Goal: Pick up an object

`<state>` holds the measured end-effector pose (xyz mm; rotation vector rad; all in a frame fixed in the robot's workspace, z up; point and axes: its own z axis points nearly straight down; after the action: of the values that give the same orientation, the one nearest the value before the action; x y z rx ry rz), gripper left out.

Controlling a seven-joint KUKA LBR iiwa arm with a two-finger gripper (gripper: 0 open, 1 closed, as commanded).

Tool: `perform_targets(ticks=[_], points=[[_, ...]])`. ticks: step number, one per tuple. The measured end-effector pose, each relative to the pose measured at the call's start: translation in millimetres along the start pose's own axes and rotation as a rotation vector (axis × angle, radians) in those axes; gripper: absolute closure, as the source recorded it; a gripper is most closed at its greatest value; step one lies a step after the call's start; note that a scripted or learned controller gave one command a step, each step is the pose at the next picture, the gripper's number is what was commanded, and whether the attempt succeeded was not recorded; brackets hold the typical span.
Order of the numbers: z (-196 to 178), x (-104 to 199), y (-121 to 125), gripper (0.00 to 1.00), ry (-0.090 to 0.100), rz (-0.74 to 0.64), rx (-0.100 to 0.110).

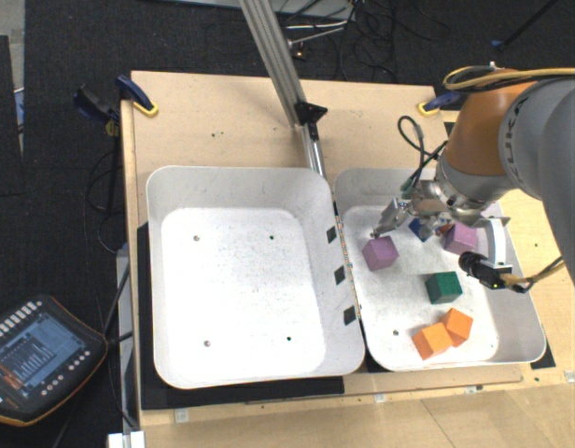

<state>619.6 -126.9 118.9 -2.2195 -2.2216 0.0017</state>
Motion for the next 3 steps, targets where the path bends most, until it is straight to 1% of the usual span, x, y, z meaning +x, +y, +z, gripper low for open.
perform_targets(ticks=[1, 2, 3], points=[[-12.5, -0.3, 0.7, 1.0, -0.001, 0.001, -0.004], [-70.7, -2.0, -6.9, 1.0, -0.002, 0.001, -0.008], [-111.0, -1.9, -5.4, 1.0, -0.001, -0.001, -0.008]])
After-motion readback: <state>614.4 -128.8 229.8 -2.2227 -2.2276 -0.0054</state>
